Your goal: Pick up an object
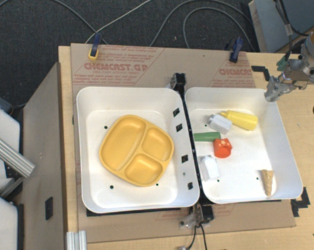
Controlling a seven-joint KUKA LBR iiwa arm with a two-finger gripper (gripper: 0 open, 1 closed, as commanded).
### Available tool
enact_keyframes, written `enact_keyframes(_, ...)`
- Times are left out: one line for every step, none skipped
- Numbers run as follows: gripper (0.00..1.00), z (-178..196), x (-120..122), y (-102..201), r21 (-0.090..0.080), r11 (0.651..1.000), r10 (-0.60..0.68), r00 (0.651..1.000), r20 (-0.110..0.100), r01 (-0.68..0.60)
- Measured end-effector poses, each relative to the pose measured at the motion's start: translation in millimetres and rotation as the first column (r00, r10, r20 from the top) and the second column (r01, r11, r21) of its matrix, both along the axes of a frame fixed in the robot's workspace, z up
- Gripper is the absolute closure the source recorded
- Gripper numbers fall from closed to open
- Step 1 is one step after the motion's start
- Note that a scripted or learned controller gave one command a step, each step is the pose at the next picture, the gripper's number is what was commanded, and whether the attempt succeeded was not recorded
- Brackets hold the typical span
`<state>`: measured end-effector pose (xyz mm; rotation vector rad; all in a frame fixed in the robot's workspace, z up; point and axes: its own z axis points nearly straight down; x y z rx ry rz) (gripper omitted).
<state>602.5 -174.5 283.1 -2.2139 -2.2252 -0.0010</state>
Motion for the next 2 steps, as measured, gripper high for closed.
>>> enact_keyframes(1.0, -18, -6, 54, 0.001, 1.0, 0.001, 1.0, -0.002, -0.001)
enact_keyframes(1.0, -33, -20, 107, 0.0, 1.0, 0.0, 1.0, -0.003, 0.0)
